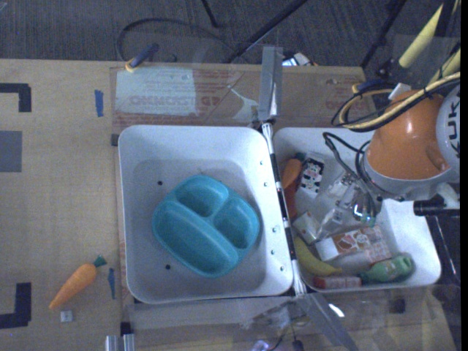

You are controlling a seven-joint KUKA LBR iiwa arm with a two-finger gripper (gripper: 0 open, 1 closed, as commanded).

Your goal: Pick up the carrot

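Note:
An orange carrot (292, 172) lies against the left wall of the right bin (428, 258), near its far corner. A second toy carrot (73, 284) with a green top lies on the bench outside the bins, at the near left. My gripper (349, 202) hangs over the middle of the right bin, below the orange band (406, 146). It is to the right of the bin's carrot and apart from it. Nothing shows in its grasp.
The left bin (139, 152) holds a blue divided plate (207, 225). In the right bin lie a black-and-white card (312, 174), a banana (312, 259), a printed packet (358, 243) and a green bottle (386, 270). Cables loop beside the arm.

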